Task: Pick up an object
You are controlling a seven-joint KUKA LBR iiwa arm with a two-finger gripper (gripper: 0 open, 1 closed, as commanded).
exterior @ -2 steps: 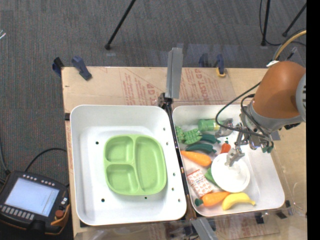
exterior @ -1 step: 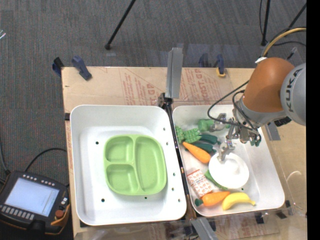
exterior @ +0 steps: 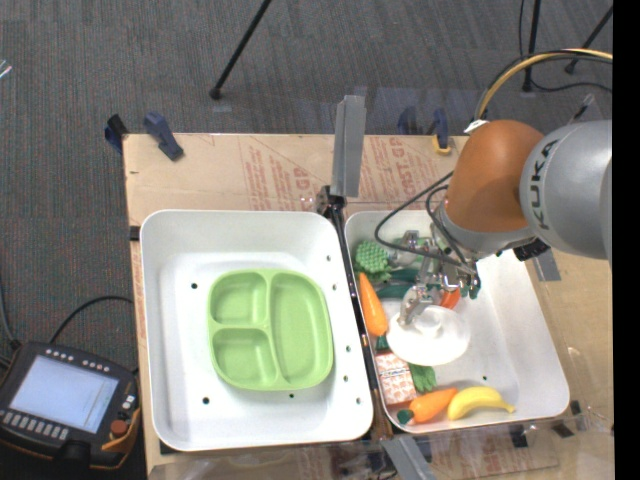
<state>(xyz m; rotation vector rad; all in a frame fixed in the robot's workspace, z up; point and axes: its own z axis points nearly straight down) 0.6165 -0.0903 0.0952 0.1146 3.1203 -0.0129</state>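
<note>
My gripper (exterior: 413, 306) hangs low in the right bin (exterior: 520, 318), just over the upper left edge of a white round dish (exterior: 435, 338). An orange carrot (exterior: 372, 304) lies to its left along the bin's wall, with a green knobbly item (exterior: 372, 256) above it. A small red piece (exterior: 451, 296) shows just right of the gripper. At the bin's front lie a yellow banana (exterior: 480, 401), a second orange carrot (exterior: 432, 405), a red and white packet (exterior: 393, 378) and a dark green item (exterior: 423, 376). Whether anything is held is hidden by the wrist.
The left bin (exterior: 170, 268) holds a light green divided plate (exterior: 270, 330). A grey upright post (exterior: 348, 153) stands behind the gap between the bins. A teach pendant (exterior: 65, 398) lies on the floor at the lower left.
</note>
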